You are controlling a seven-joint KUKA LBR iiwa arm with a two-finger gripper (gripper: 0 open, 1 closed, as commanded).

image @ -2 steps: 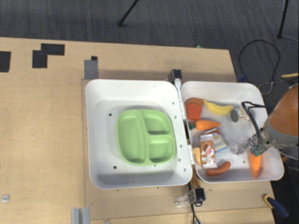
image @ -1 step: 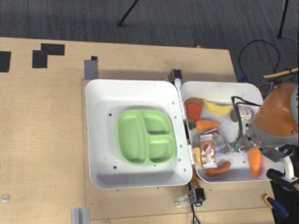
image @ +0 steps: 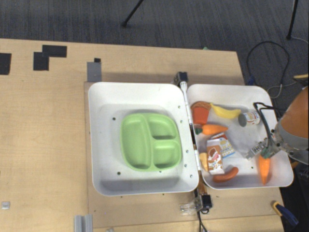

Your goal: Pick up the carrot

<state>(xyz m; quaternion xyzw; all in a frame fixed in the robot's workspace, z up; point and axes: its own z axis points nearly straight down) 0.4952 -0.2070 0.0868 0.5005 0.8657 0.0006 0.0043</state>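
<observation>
An orange carrot (image: 264,170) lies in the right bin (image: 285,180) near its front right corner, pointed end toward the front edge. My gripper (image: 262,152) is directly at its thick end, touching or just above it. A second orange carrot-like piece (image: 213,129) with a green stub lies at the bin's left side, well apart from the gripper.
The right bin also holds a yellow banana (image: 226,111), a red-orange piece (image: 200,113), a silver can (image: 249,119), a printed carton (image: 219,153) and a red sausage (image: 225,174). A green divided plate (image: 149,140) sits in the left bin (image: 101,129).
</observation>
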